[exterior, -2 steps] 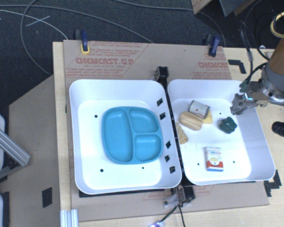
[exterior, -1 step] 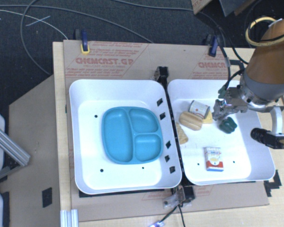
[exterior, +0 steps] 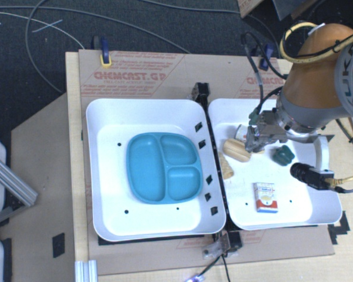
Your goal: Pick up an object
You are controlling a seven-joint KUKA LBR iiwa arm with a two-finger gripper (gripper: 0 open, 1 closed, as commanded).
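small red-and-white box (exterior: 265,197) near front of right bin (exterior: 317,216). gripper (exterior: 254,138) low over that bin; finger spread cannot tell. tan block (exterior: 236,151) just beside it, green lump (exterior: 283,154) near. blue divided plate (exterior: 164,167) in left bin (exterior: 106,128).

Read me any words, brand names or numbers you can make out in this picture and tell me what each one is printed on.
"CHEMCAST GP": red print on the brown protective sheet behind the left bin.
The smaller red lines around it are too blurred to read.
More red print on the sheet behind the right bin, too faint to read.
Small red and white carton in the right bin: print too small to read.
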